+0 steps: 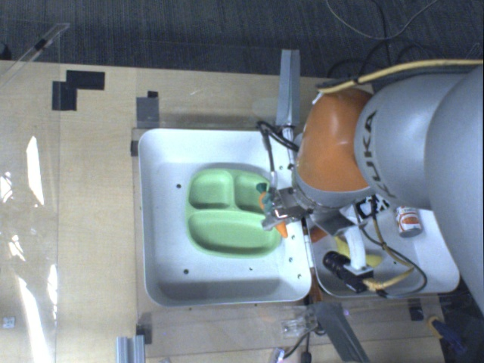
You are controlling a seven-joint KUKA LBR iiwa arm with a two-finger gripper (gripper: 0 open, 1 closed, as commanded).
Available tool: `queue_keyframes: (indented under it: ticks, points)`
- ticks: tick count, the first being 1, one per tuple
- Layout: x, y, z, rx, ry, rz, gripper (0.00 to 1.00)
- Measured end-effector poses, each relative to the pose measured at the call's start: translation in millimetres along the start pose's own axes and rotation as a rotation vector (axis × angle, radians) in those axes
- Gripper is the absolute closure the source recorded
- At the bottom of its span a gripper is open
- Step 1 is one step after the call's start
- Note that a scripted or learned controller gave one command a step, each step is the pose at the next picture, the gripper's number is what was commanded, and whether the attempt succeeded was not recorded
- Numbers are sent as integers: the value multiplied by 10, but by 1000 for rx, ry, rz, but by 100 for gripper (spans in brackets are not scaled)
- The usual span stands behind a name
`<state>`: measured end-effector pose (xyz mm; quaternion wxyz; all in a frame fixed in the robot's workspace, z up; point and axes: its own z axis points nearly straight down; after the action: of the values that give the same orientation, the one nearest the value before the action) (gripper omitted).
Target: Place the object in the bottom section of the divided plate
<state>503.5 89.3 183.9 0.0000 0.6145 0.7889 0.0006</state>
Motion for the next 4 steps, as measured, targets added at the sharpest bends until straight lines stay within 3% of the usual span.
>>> queue_keyframes:
  ticks: [1, 2, 3, 4]
  points:
    - [-5, 0, -1, -1, 0, 1, 0]
    - [-5, 18, -100, -4, 0, 1, 100]
    - [304, -82, -224, -2, -1, -110, 100]
    - [-277, -229, -2, -2, -1, -161, 100]
